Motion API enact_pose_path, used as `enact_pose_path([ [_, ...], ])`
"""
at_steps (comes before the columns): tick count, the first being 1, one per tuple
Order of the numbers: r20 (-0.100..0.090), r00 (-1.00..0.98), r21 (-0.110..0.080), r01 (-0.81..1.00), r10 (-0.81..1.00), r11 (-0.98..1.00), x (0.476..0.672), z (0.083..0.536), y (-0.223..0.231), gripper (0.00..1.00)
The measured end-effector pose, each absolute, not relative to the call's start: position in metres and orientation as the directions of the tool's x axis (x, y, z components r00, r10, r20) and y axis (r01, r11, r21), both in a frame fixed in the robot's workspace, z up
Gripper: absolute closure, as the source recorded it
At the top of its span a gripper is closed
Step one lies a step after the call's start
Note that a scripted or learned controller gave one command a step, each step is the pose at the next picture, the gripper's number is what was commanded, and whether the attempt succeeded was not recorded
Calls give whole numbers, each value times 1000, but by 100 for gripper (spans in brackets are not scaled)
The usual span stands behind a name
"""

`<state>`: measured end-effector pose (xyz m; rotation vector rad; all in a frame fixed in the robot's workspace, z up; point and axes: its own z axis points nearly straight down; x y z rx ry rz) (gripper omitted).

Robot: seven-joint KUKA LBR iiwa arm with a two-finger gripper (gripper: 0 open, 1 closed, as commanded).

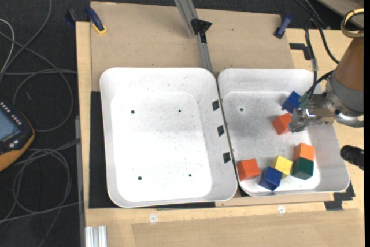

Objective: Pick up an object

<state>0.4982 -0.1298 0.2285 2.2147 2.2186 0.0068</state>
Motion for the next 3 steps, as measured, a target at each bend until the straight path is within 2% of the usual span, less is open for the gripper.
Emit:
enact_pose_path([
  [1, -2, -1, 9, 1000, 1000, 1, 496, 291, -135, 100],
  [2, -1, -1, 3, 1000, 1000, 1, 497, 290, -135, 100],
  [3, 0, -6, 3, 1000, 1000, 6, 523, 283, -93, 100],
])
